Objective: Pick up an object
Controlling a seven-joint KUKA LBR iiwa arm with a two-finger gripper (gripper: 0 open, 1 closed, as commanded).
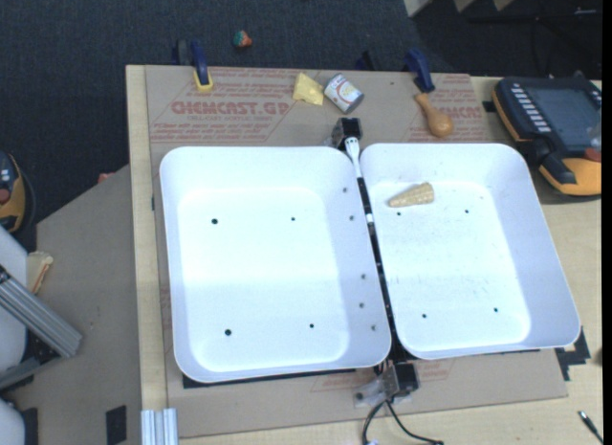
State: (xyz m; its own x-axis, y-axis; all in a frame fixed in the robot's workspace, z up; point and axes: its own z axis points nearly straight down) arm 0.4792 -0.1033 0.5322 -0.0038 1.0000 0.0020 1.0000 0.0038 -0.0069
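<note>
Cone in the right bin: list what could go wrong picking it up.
1. The cone lies flat near the right bin's far wall, so a descending tool may strike the rim.
2. It tapers, so it could slip out of a pinch.
3. It lies at a slant, so a misaligned pinch may just push it aside.

— Arm pose, wrist angle?

— I can log nothing on either from this overhead view; no pose for the arm or wrist that I can read.

— Gripper state?

— I can't read that either. I'm leaving the entry blank.
</note>
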